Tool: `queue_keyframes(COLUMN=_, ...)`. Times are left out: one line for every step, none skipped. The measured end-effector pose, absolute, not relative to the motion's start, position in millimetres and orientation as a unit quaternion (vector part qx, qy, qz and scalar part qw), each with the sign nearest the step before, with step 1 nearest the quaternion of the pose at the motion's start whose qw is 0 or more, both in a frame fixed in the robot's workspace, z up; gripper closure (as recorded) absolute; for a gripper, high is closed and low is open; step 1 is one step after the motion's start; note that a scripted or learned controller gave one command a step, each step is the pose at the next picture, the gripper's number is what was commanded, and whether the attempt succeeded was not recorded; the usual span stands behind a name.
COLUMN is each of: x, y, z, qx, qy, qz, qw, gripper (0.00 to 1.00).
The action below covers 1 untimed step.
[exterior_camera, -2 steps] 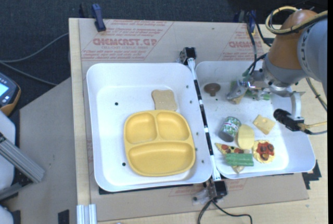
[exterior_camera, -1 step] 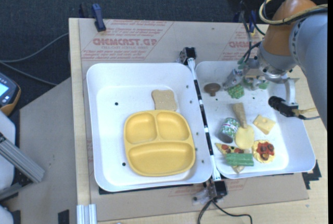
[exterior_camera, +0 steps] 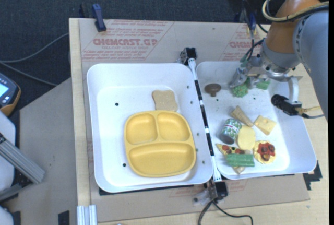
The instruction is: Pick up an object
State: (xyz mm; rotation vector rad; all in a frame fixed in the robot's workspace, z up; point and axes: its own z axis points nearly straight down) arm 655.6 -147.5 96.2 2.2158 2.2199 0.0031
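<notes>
Green broccoli [exterior_camera: 240,90] just beneath the claw [exterior_camera: 244,77], right bin [exterior_camera: 308,158], claw's grip cannot be told

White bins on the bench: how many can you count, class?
2. The left bin holds a yellow plate and bread; the right bin holds small food pieces.

Two white bins [exterior_camera: 104,114], one yellow divided plate [exterior_camera: 158,143], one bread slice [exterior_camera: 165,99], two cheese wedges [exterior_camera: 265,125].
</notes>
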Motion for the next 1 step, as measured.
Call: queue_keyframes(x=649.6, y=-71.7, z=191.3, qx=0.704, qy=0.71, qz=0.0036, qw=0.003, gripper=1.0)
